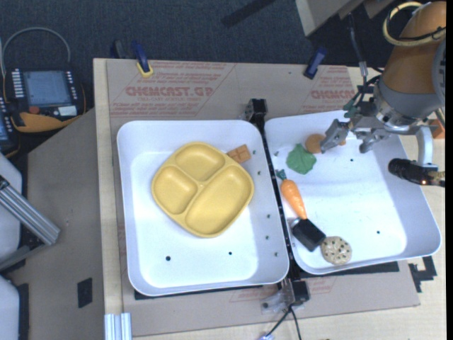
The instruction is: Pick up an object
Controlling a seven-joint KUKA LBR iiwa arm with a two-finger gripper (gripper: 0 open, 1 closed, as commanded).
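My gripper (350,140) hangs over the far part of the right bin (396,211); its fingers (333,136) are spread open with nothing between them. Just left of the left finger lies a small orange round piece (313,144), and beside that a green leafy piece (301,161). Along the bin's left side lie an orange carrot (293,197), a black block (308,234) and a speckled cookie (335,249).
The left bin (141,239) holds a yellow divided plate (203,188) with a small brown block (239,154) at its far right corner. A black divider (272,190) runs between the bins. The arm's grey and orange wrist (414,69) stands above the right bin's far corner.
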